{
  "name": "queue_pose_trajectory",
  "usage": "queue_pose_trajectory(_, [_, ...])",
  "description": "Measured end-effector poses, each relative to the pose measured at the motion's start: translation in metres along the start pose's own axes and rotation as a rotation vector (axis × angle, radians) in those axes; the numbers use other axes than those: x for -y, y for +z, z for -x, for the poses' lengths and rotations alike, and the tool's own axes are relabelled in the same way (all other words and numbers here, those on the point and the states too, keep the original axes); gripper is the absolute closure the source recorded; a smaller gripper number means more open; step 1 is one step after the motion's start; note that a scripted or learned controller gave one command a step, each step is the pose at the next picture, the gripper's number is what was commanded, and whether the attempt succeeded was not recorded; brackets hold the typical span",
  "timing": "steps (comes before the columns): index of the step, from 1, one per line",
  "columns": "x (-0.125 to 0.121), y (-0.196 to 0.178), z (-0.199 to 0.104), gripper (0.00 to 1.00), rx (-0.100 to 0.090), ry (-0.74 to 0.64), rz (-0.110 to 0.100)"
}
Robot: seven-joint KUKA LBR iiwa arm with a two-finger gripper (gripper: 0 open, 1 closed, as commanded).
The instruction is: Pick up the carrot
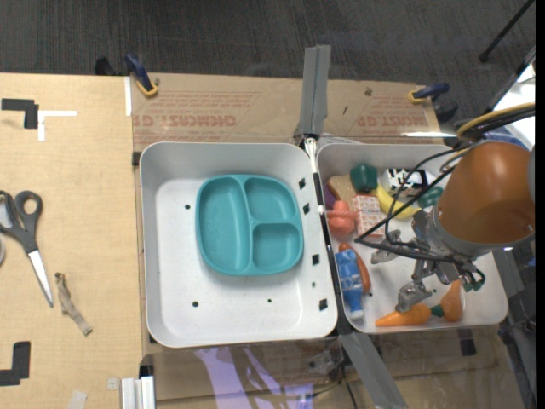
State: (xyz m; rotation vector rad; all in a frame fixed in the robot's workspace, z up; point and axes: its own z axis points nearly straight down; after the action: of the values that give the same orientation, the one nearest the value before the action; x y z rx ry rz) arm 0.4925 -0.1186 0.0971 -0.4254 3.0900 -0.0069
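Two carrots lie in the right bin (400, 324) near its front edge: one orange carrot (404, 317) lies flat along the front wall, and a second carrot (452, 301) leans more upright at the front right. My gripper (415, 293) hangs just above and between them, its metal fingers pointing down at the flat carrot's right end. The arm's orange band (487, 192) covers the bin's right side. Nothing is visibly lifted by the gripper.
The right bin also holds a blue-labelled bottle (350, 281), a peach-coloured toy (341, 218), a green item (364, 176), a yellow banana (393, 203) and a small box (368, 214). The left bin (170, 313) holds a teal divided plate (250, 225). Scissors (27, 233) lie on the bench at left.
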Motion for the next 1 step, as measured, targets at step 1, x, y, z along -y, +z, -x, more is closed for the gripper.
queue_pose_trajectory(1, [0.0971, 0.0028, 0.0015, 0.0, -0.017, 0.024, 0.006])
